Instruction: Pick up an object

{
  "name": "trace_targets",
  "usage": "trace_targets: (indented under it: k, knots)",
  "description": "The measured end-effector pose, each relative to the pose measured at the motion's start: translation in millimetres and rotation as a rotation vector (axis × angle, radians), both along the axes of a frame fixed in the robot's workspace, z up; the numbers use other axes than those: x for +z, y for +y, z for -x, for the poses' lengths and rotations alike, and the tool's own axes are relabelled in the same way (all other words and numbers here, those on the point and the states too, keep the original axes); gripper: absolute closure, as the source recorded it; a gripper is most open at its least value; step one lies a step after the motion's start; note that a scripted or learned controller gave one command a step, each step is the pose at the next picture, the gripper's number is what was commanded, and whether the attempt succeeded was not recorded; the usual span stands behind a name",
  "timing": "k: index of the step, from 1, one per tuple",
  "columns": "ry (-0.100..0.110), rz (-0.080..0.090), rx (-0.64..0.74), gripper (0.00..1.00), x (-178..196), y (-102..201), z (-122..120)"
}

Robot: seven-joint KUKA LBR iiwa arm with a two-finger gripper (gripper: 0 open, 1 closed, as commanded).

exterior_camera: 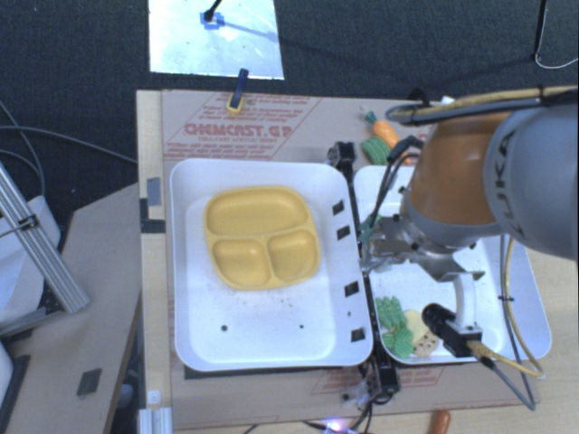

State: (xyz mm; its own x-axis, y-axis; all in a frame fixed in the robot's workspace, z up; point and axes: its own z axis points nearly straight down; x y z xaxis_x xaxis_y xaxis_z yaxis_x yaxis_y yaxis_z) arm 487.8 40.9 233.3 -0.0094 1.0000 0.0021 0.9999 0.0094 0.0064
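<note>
Toy (392, 315), green, knobbly, beside pale yellow piece (414, 322) in right bin (536, 324); jaws hidden, cannot tell state.

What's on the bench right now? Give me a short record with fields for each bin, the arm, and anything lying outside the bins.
left bin: holds a yellow divided plate with three compartments, lying flat
right bin: green item and pale yellow piece side by side, near the bin's lower left corner in the view
arm: reaches in from the right, over the right bin, covering much of it
outside bins: orange item on the board behind the right bin
</note>
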Motion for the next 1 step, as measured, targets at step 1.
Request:
trace_targets:
  k: [1]
  knots:
    - [-0.007, -0.002, 0.003, 1.00, 120.7, 58.5, 0.1]
